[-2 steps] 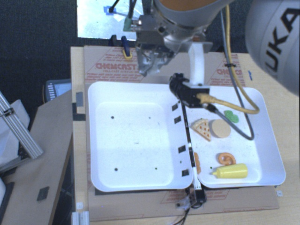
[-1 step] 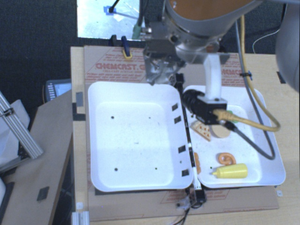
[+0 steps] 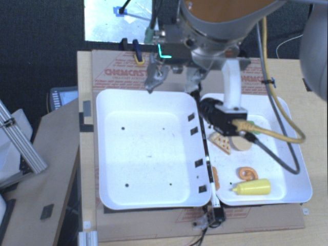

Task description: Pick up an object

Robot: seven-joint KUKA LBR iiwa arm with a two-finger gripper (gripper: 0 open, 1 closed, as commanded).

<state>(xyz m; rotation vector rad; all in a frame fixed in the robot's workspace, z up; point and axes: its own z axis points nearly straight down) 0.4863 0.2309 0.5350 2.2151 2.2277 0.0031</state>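
Right bin (image 3: 302, 188), near half: four small objects, all lying loose on the white floor.

Yellow squeeze bottle (image 3: 252, 187): on its side, nozzle pointing toward the divider between the bins, body toward the bin's outer wall. Nearest the front rim.

Orange pretzel-shaped piece (image 3: 247, 173): flat, just behind the bottle, close to it but apparently not touching.

Orange-and-white wedge (image 3: 221, 142): speckled, perhaps a toy pizza slice; flat, point toward the front. Sits farther back, beside the divider.

Tan disc (image 3: 241, 144): flat, just beside the wedge on its outer side, its far edge hidden under a black fitting and yellow cable.
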